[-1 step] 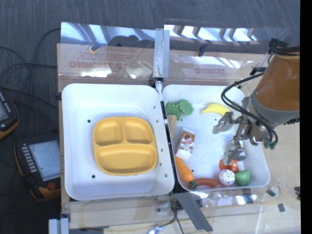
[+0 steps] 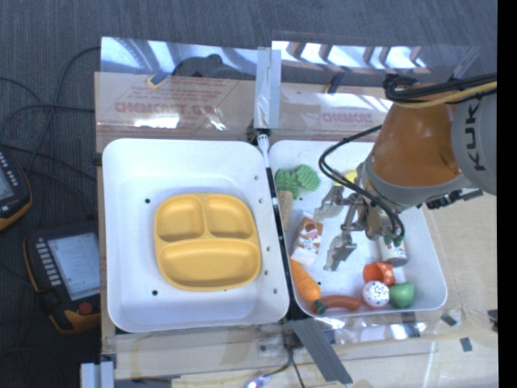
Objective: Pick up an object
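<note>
The claw [image 2: 338, 234] is seen hanging low in the right bin [image 2: 432, 285], its two metal fingers spread and nothing pinched between them. The small carton [image 2: 308, 240] lies just to its left, close to the nearer fingertip, with its long axis running roughly up and down the view. A carrot [image 2: 304, 282] lies below the carton, a green leafy toy [image 2: 296, 179] above it. The left bin [image 2: 121, 217] holds a yellow divided tray [image 2: 208, 241].

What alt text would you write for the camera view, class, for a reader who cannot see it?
A grey and orange robot arm lowers its gripper into the right white bin among toy foods: a carrot, broccoli and a small carton. The left bin holds a yellow divided plate.
</note>
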You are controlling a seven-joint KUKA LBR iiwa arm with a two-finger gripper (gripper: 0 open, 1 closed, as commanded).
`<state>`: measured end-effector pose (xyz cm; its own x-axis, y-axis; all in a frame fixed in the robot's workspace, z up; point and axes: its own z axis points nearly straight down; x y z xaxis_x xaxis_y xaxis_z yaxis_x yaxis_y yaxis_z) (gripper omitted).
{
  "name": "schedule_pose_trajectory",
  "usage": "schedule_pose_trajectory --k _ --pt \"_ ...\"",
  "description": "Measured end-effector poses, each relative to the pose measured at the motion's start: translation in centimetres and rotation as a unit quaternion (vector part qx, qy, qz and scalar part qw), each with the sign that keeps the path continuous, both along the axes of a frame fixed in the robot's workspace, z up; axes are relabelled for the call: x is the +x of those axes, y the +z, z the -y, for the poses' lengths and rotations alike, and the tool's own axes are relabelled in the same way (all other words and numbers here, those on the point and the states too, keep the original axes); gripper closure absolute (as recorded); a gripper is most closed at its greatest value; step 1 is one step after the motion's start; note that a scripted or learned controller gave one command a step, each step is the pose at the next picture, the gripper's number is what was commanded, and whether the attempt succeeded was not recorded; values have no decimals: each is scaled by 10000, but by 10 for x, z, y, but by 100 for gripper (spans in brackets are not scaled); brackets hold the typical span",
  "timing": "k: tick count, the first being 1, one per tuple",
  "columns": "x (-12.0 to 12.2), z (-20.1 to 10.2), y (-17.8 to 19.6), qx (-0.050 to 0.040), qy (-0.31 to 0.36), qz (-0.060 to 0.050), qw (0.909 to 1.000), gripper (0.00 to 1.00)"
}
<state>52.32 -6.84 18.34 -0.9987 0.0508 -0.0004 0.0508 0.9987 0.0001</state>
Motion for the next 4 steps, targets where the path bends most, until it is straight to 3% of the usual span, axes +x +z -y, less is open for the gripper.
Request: schedule_pose_trajectory --k 1,2,3,4 --pt "37 28 -93 -2 -621 73 9980 0" --pt "100 67 -93 -8 -842 80 9964 0" --pt "89 150 -94 -31 -490 58 9988 0" --pt "0 157 -91 -40 -536 105 9985 0"
